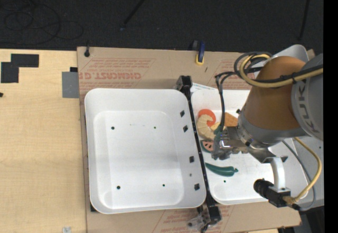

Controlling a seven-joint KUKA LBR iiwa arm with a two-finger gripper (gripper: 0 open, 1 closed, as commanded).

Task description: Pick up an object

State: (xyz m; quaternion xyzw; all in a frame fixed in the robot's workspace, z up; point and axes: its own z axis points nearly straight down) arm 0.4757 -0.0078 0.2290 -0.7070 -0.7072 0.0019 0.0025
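My gripper (221, 145) is down in the right bin (237, 195), near its left wall, among a small heap of objects. An orange-red curved piece (207, 117) lies just above it, with a tan piece (230, 119) to the right and a brownish round item (208, 145) at the gripper's left. A green curved tool-like object (222, 169) lies below the gripper on the bin floor. The arm's orange band and wrist cover the rest of the heap. Nothing shows clearly between the fingers.
The left bin (100, 121) stands beside the right one, split from it by a black divider rail (193, 137). A blue clamp (199, 52) sits on the cardboard at the back. Cables loop over the arm.
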